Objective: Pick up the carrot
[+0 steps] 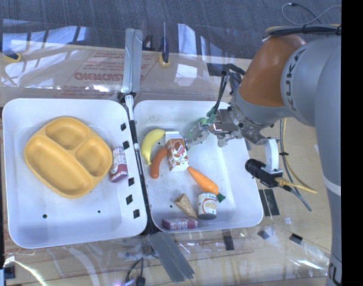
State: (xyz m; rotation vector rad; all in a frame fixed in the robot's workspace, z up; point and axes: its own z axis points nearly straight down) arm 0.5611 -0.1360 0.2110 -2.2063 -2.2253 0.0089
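- We see the carrot [203, 180] lying flat in the right bin [241, 210], a little toward 4 o'clock of that bin's middle.
- Its long axis runs on a diagonal from 10 o'clock to 4 o'clock; the narrow orange tip points toward 10 o'clock and the green stub toward 4 o'clock.
- The gripper [200, 130] hangs over the upper part of the same bin, at about 12 o'clock from the carrot and clearly apart from it; we cannot tell how it stands.
- We judge crowding to be the main risk: the small carton [177, 152] sits just beside the carrot's tip, and the little can [207, 205] touches or nearly touches its green end, so a descent placed off the middle could knock or catch a neighbour instead.
- A grasp along the diagonal, not across it, would likely slide off the tapered body.
- The sausage [157, 161] and banana [150, 143] lie farther off at 9 o'clock and seem less of a hazard.
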